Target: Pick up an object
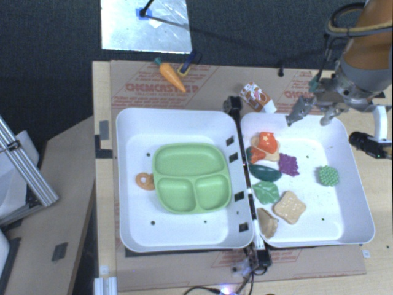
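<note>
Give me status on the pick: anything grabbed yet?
Done: nothing lifted yet. The toy foods, such as the purple grapes, green ball and cracker, all lie in the right bin. In hand: the tool hangs open above that bin's far rim, with nothing between its fingers. Left: descend onto one item, close on it and lift.

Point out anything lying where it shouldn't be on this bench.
Two items lie outside the bins on the cardboard behind them: a toy carrot beyond the left bin, and a small red-and-white packet beside the right bin's back corner. The other toy foods sit inside.
</note>
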You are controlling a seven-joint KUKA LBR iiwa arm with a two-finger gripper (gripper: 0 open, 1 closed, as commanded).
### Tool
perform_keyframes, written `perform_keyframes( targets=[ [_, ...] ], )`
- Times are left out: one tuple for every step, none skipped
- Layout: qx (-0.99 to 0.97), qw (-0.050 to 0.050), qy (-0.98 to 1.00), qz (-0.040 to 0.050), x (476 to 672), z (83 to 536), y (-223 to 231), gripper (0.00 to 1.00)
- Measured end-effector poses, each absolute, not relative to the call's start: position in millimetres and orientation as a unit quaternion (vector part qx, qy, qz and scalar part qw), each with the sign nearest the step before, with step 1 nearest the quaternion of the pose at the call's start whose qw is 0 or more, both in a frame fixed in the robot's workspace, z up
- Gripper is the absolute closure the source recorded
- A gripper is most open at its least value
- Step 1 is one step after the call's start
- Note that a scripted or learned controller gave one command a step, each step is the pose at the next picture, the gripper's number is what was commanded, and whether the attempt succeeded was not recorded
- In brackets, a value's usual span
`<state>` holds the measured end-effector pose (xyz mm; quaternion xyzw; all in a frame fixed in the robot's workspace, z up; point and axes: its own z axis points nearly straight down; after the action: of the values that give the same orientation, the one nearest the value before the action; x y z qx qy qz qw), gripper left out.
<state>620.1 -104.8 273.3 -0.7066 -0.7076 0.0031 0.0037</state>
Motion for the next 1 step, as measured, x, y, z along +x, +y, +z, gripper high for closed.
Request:
perform_keyframes(
  targets=[
    [-0.706, -0.001, -0.708, -0.0005, 621.9, 280.1, -104.7, 0.00]
  ],
)
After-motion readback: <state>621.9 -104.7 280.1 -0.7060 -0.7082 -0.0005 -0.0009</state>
